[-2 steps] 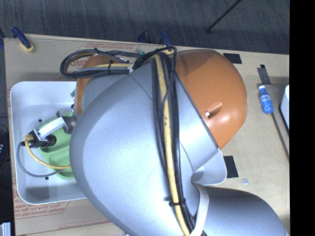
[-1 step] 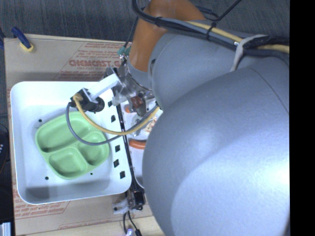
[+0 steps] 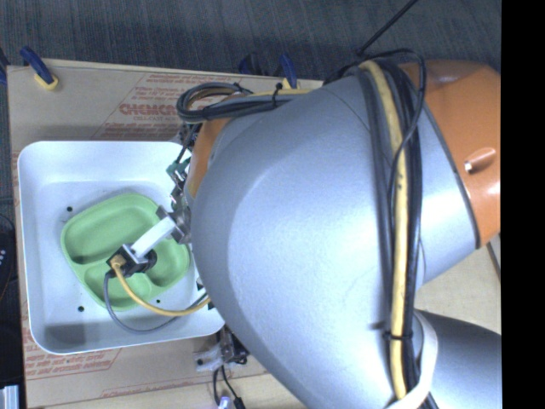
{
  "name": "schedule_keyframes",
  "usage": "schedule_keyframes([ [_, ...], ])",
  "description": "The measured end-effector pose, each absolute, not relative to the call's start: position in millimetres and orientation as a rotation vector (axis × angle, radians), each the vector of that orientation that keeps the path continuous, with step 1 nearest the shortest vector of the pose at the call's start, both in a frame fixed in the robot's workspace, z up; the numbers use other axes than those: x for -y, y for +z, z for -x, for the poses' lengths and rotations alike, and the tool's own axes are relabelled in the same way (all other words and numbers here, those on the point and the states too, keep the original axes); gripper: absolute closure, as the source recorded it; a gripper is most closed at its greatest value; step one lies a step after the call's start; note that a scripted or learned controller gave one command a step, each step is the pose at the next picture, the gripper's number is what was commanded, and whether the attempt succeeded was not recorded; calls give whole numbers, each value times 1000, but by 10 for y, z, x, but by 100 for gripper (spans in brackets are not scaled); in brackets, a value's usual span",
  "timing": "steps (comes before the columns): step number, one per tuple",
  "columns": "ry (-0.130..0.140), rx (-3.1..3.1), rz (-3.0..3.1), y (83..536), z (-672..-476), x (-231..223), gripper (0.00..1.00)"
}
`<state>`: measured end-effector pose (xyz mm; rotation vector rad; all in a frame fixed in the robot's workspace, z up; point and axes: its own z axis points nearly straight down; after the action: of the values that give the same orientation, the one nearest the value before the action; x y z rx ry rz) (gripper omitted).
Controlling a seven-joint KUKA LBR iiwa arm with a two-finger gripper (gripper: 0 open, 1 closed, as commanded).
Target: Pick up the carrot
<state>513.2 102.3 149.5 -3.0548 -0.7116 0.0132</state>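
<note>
1. The left white bin [image 3: 25,228] is the landmark here. Its left wall, far-left corner and near-left corner are all in plain sight, and a wide band of bare white floor runs along each of them.
2. The grey arm [image 3: 324,228] covers the bin's right wall and everything to the right of it. This leaves open room over the bin's left half alone.
3. The gripper [image 3: 177,201] shows as a bit of metal hardware at the arm's left edge, over the bin's right part. Whether it is spread or pressed together cannot be told, and nothing can be seen held in it.
4. A shallow light green dish [image 3: 102,224] lies flat in the bin, from the middle toward the right. Its right rim passes beneath the robot's hardware.
5. A narrow orange strip [image 3: 192,167] shows against the arm's edge by the bin's far-right part. Whether it is the carrot cannot be told.
6. The bin sits on a brown cardboard sheet [image 3: 111,100] printed in red, which shows beyond the bin's far and near walls.
7. Two blue clamps grip the sheet's far edge: one [image 3: 38,66] beyond the bin's far-left corner, the other [image 3: 285,71] beyond its far-right part.
8. Past that edge lies dark grey carpet [image 3: 170,15].
9. The arm's orange band [image 3: 468,160] is well to the right of the bin.
</note>
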Motion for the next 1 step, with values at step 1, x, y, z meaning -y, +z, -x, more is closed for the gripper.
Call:
schedule_keyframes([
  [1,8,466,3103,916,-4923,-1293,0],
])
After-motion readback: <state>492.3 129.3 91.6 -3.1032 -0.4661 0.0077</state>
